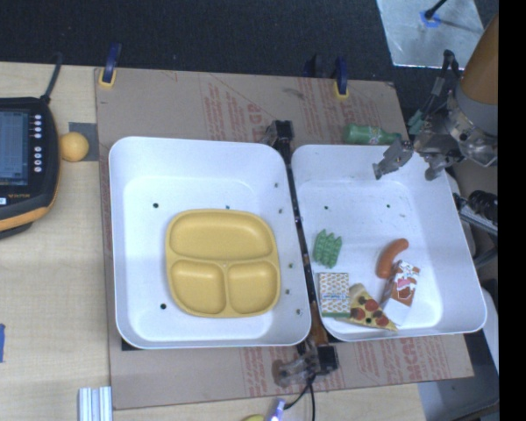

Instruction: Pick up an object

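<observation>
The tool (414,160) hangs spread wide, holding nothing, over the right bin's (438,202) far edge: approach step. The sausage (391,257) lies nearer; next, descend onto it.

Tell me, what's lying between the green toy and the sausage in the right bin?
Nothing: in the camera view, the stretch between the green toy and the sausage is bare white floor of the right bin.

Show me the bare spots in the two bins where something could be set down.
Right bin: its upper half, under the tool, is bare; the toys crowd its lower edge. Left bin: the yellow tray takes the middle, leaving a strip above it and a narrower strip on its left.
</observation>
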Available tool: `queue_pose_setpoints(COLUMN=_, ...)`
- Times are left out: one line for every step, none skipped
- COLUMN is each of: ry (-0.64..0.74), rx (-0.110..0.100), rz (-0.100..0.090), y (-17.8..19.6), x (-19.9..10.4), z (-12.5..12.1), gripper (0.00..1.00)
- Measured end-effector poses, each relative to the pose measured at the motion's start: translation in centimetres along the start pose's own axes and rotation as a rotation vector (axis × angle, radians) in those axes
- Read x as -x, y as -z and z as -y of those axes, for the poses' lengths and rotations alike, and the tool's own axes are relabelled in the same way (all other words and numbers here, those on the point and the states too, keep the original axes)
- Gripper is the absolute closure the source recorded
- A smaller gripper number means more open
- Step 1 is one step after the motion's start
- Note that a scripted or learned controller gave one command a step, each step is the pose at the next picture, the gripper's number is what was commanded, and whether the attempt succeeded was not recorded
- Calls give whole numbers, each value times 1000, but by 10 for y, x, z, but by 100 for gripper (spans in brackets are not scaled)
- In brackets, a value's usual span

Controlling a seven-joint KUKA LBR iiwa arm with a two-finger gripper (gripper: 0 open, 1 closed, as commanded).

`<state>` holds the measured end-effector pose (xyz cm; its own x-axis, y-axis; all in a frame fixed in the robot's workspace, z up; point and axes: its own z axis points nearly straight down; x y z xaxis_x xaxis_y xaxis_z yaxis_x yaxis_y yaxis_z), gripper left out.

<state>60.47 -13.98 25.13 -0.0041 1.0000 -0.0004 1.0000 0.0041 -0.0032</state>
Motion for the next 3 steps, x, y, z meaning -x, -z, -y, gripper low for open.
queue_pose_setpoints(ry=-1, rx=-2, rz=2, y=-60, x=67, z=44, gripper=0)
queue_pose_setpoints(ry=0, rx=-2, rz=-1, y=-161, x=34, z=81, gripper=0)
queue_pose_setpoints(ry=4, rx=-2, rz=1, y=-150, x=36, z=81, gripper=100)
